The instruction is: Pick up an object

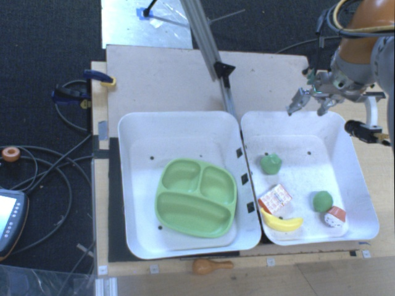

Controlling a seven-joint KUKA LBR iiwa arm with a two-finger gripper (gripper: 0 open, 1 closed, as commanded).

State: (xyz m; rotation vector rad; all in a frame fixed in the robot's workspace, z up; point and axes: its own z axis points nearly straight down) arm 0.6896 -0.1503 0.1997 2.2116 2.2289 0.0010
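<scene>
The gripper (pixel 310 103) hangs with fingers spread and nothing between them. Well below them in the right bin (pixel 357 159) lie a green pepper (pixel 270 163) and, farther still, a carton (pixel 275 198) touching a banana (pixel 282 222) — crowded pieces a descending finger could nudge aside.

The grey arm's pincer (pixel 310 105) hangs with fingers spread over the right shallow white bin's (pixel 355 159) twelve-o'clock rim. Inside lie a green pepper (pixel 270 163), red-white carton (pixel 275 198), yellow banana (pixel 282 222) and green ball (pixel 322 200).
</scene>
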